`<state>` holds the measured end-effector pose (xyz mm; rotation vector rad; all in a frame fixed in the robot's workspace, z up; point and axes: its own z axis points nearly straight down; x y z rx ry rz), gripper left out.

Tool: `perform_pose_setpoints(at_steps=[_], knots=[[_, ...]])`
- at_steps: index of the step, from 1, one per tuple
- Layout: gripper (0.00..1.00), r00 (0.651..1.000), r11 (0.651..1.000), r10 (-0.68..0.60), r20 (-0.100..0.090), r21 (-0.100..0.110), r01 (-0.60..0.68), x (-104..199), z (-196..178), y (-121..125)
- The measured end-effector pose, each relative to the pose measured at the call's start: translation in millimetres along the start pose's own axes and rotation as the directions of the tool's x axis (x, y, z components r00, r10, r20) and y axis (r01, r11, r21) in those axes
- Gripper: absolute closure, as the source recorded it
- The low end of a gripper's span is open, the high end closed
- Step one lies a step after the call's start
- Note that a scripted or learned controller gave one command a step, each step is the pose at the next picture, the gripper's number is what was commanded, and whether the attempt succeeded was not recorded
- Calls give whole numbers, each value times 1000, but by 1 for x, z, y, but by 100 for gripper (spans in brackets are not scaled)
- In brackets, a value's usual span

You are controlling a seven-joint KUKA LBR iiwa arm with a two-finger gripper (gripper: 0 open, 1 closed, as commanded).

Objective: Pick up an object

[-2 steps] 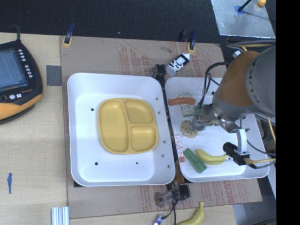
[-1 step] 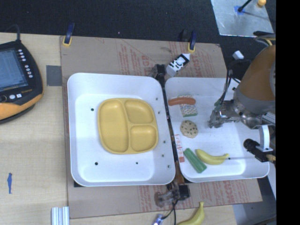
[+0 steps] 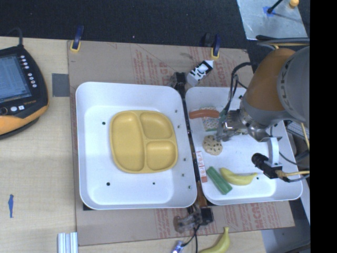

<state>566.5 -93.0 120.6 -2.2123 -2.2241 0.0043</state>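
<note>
Claw [image 3: 225, 126] of mine hangs over the right bin [image 3: 287, 194], its state impossible to tell. Below it lie a speckled round cookie [image 3: 212, 145], curved yellow banana [image 3: 238, 177] and green block [image 3: 218, 180].

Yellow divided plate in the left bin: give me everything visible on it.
The yellow divided plate is a rounded-square tray, matte and plastic-looking, with three compartments: one long one along its left side and two smaller ones stacked on its right. All three look bare. It lies flat and right side up, slightly rotated, near the middle of the left white bin, resting on the bin floor. Nothing else touches it.
</note>
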Motion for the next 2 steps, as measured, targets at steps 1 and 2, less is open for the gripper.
perform_pose_setpoints(at_steps=[1, 2], knots=[[100, 1000, 1000, 3, 1, -2, -3, -55, -29, 5], [100, 1000, 1000, 1, 1, -3, -1, -10, -12, 29]])
